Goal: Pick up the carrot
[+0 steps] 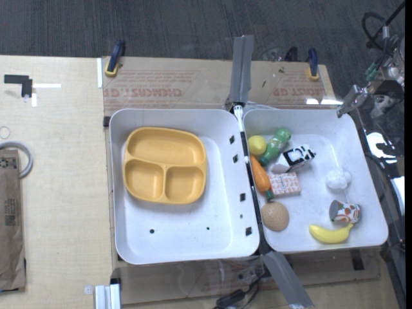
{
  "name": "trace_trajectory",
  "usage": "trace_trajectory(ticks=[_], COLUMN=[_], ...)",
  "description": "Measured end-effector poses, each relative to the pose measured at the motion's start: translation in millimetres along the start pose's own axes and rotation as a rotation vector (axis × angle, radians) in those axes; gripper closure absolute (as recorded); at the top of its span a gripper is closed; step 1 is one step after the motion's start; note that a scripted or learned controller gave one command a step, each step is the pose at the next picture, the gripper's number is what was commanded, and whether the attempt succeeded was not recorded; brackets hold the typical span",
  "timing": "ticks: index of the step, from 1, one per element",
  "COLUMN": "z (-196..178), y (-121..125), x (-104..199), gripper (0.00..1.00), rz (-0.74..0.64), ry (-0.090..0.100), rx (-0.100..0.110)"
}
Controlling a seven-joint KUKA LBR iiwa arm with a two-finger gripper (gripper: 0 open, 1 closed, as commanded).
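The carrot (259, 174) is orange and lies lengthwise against the left wall of the right bin (322, 129). Its top end sits just below a yellow lemon (257, 145). Its lower end touches a pink patterned box (284, 184). Nothing grips the carrot or covers it.
In the right bin there are also a green bottle (277, 141), a black-and-white object (298, 155), a brown round fruit (275, 216), a banana (330, 233), a white ball (338, 180) and a small patterned cup (344, 212). The left bin (193, 240) holds a yellow divided plate (165, 165).
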State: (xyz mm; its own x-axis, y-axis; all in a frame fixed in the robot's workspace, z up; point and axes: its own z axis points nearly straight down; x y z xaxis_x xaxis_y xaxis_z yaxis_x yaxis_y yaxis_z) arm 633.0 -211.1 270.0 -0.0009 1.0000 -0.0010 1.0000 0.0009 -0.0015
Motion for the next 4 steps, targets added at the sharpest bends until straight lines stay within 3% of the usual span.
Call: trace_trajectory(ticks=[1,2,3,4], z=[0.0,11.4,44.1,168.7], y=[0.0,-90.5,-101.3,-74.8], x=[0.0,62.3,-11.4,-1.9], gripper=[0.00,0.00,0.00,0.00], rz=[0.000,-0.019,-0.130,0.051], ry=[0.000,0.000,0.000,0.012], rx=[0.000,0.000,0.001,0.000])
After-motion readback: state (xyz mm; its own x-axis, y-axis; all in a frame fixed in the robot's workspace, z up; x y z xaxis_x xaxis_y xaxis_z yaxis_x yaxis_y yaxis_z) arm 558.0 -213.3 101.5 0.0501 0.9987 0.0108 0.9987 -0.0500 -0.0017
